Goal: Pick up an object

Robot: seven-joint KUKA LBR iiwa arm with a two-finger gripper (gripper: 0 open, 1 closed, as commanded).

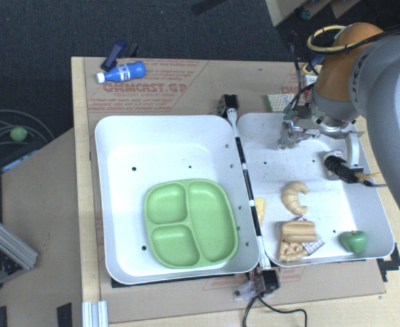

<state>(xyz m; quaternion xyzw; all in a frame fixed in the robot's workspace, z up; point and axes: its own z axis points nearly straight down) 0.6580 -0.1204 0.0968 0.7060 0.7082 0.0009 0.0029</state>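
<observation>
The brown desk [186,80] holds two white bins [118,182] side by side, and a blue bottle [121,72] near its back edge.

Tan croissant [295,197], hot dog [299,231], pizza slice [291,251], green pepper [354,241], lying in right bin [268,131]

Right bin [268,125] far half open – croissant [295,197], sandwich [298,240], green pepper [354,240] crowd near edge.

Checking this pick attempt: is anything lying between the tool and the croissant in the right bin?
Nothing visible does. The tool hangs over the far part of the right bin, and the bin floor between it and the croissant is bare white.
</observation>
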